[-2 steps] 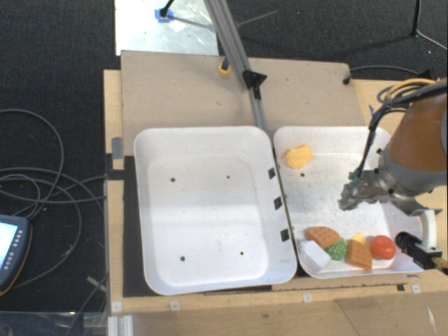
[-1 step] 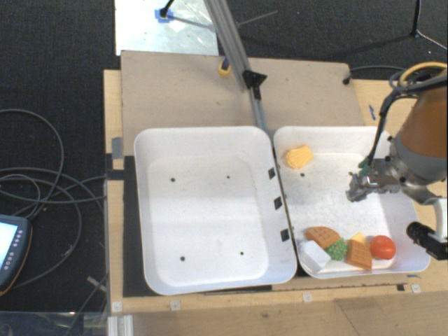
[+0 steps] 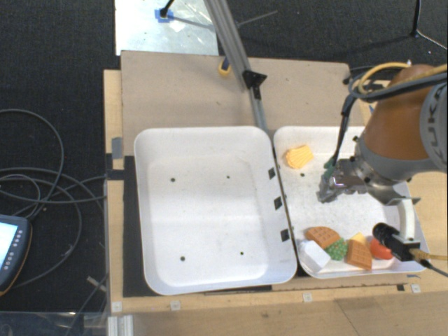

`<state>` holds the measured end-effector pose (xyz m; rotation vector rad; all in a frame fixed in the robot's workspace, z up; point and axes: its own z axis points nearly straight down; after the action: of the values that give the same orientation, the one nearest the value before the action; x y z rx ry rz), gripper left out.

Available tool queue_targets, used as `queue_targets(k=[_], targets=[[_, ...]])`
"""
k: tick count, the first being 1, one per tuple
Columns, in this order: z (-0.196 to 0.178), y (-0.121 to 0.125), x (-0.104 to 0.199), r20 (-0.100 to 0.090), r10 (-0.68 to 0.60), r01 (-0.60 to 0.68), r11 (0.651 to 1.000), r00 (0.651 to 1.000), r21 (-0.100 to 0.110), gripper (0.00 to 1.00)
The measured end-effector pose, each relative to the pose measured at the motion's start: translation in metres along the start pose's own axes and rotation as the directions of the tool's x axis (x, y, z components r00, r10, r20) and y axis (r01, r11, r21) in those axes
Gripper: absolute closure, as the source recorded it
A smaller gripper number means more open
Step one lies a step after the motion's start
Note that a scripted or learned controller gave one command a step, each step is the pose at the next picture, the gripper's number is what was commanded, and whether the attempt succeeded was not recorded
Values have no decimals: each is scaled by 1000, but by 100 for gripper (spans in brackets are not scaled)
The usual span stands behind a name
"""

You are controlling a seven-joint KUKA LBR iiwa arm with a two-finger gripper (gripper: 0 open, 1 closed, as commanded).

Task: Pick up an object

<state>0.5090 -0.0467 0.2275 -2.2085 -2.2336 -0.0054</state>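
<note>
Grey metal is what the gripper [image 3: 329, 187] shows at its tip: it hangs low over the white floor of the right bin [image 3: 308, 187], in the bare middle part, and it is too small and too dark here to say if the fingers are open or closed, so I cannot tell. Nothing can be seen between them, so in my judgement no object is picked up yet and the main part of the task is still to do. The nearest thing is the yellow piece [image 3: 299, 157], which lies near the upper left corner of the same bin, up and to the left of the gripper, apart from it and not touched. The other things lie together along the lower edge of this bin: a white block [image 3: 314, 255] at the left, a round brown piece [image 3: 322, 236] above it, a green piece [image 3: 337, 249] beside that, an orange wedge [image 3: 359, 255] and a red piece [image 3: 380, 248] further right, partly behind a black part of the arm. All of them are below the gripper and well apart from it. Above the gripper rises the arm [image 3: 402, 128] with its orange band, coming in from the right. The left bin [image 3: 150, 152] stands beside, touching the right one along the middle rim, and both rest on the table [image 3: 182, 89]. What is left, I think, is to choose one object, go down on it, close and lift.
</note>
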Motion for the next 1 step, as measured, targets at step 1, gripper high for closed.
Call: queue_targets(k=[1], targets=[[1, -4, 54, 0, 0, 0, 1000, 1000, 1, 100]])
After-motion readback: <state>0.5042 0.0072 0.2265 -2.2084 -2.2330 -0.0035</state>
